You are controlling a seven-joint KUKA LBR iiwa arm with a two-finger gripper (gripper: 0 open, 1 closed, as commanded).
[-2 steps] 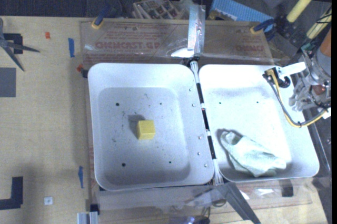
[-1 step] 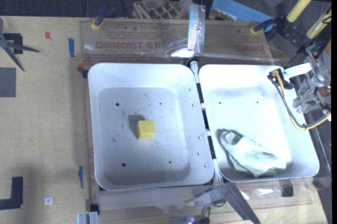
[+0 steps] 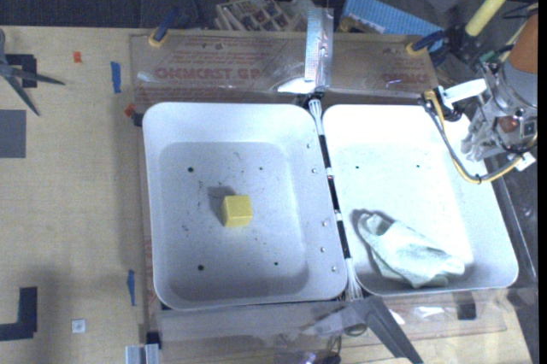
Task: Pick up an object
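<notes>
Yellow block (image 3: pixel 238 210) lies mid left bin (image 3: pixel 171 140), untouched; the hand (image 3: pixel 480 140), its opening impossible to tell, hangs over the right bin's (image 3: pixel 376 132) far right edge, so approach comes next.

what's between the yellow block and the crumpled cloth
In the camera view, the yellow block and the crumpled cloth are parted by the two bins' adjoining rims; otherwise bare white floor.
</notes>
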